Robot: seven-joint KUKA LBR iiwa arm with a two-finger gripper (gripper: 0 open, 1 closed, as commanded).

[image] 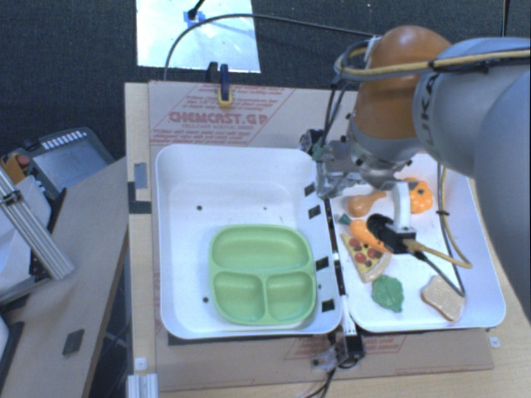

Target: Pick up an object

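Left bin (178, 181): green tray (262, 274). Right bin (481, 293): pizza (367, 254), broccoli (387, 293), bread (441, 297), drumstick (367, 201). Jaws (332, 177) near divider; opening cannot be told.

We see our grey arm reaching in from the right, its orange band bulking above the wrist. The wrist points down, and the end effector (332, 175) hangs low at its tip.

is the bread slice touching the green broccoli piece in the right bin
Apart. The camera view shows a strip of bare white bin floor between the bread slice and the broccoli piece.
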